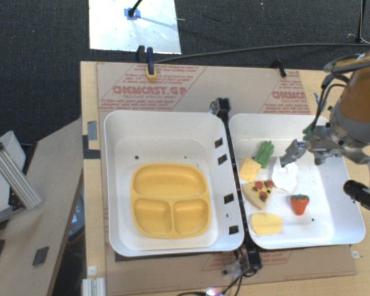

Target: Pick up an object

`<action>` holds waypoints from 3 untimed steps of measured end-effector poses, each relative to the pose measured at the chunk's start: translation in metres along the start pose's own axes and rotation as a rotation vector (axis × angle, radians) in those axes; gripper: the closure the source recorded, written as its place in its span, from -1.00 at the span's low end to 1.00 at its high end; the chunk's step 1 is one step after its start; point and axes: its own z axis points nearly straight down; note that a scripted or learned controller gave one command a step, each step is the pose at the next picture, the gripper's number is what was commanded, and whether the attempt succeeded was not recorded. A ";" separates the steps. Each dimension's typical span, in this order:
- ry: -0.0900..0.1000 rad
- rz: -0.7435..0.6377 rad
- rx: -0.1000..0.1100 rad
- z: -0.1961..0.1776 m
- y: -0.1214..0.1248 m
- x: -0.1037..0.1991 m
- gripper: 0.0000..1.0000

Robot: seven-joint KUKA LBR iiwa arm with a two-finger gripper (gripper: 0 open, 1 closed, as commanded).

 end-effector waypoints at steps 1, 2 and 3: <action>-0.002 -0.003 -0.013 -0.007 0.002 0.000 -1.00; -0.001 -0.001 -0.010 0.037 0.010 0.003 -1.00; -0.001 0.000 -0.010 0.081 0.017 0.005 -1.00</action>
